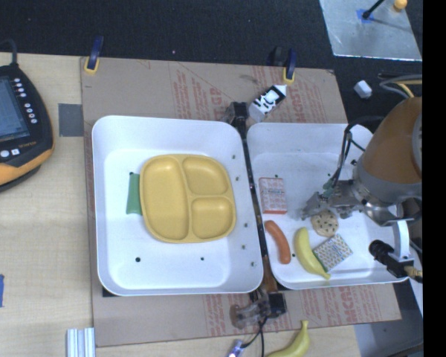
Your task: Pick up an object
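We cannot tell the fingers' state on the gripper (317, 205) above the thin, brittle cookie (325, 222); we'd pinch its rim gently.

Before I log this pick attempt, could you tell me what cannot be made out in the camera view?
- Gripper: small and dark beside the cookie; contact unclear.
- Green item: mostly hidden under the yellow tray.
- Banana on the bench: cut off by the bottom edge.
- Packet: print too small to read.
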`<state>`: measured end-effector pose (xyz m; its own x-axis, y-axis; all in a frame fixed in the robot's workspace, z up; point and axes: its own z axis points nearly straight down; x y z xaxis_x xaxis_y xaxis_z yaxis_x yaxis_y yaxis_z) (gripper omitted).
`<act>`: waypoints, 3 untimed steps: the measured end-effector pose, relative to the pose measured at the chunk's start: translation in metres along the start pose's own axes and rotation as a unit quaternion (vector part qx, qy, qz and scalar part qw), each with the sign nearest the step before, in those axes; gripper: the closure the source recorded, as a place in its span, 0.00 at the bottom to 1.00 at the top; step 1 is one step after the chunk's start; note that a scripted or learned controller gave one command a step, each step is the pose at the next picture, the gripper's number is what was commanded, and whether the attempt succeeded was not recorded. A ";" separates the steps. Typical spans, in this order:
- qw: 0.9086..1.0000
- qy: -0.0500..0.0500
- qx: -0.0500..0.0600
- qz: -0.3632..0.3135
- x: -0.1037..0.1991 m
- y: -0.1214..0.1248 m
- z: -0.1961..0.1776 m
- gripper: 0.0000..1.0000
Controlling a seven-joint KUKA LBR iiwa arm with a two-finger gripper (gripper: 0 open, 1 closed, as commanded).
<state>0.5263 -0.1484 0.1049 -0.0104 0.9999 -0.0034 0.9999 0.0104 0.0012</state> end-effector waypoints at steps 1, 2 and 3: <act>1.000 0.000 0.000 -0.001 -0.001 0.001 -0.010 1.00; 1.000 -0.001 0.000 -0.002 -0.001 0.001 -0.010 0.00; 1.000 0.000 0.001 0.002 0.006 0.015 0.013 0.00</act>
<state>0.5412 -0.1427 0.0915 -0.0068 1.0000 -0.0027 1.0000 0.0068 -0.0012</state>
